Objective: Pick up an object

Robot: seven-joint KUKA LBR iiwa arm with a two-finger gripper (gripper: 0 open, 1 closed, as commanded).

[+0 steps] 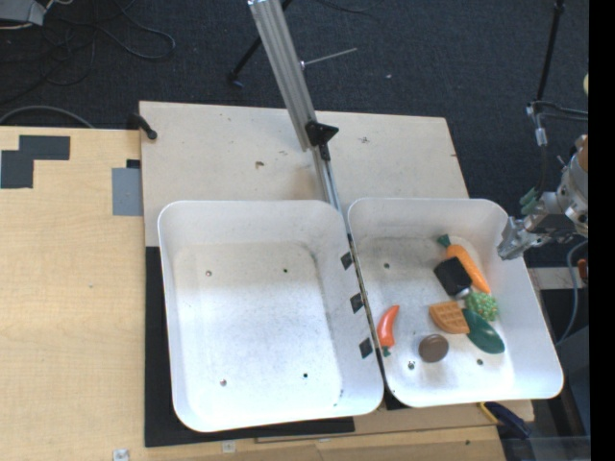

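The right bin (413, 221) holds several small objects. An orange carrot (469, 266) lies beside a black block (452, 277). Below them sit a tan waffle-like piece (449, 317), a green leafy piece (482, 305) and a dark green object (486, 338). A red-orange pepper (386, 326) lies near the bin's left wall, and a brown round piece (433, 349) sits near the front. My gripper (524, 230) hangs at the bin's right rim, above and right of the carrot, with nothing seen in it.
The left bin (252, 310) stands beside the right one. A slanted metal rail (293, 84) runs from the top down to the divider between the bins. A wooden table (67, 286) lies to the left.
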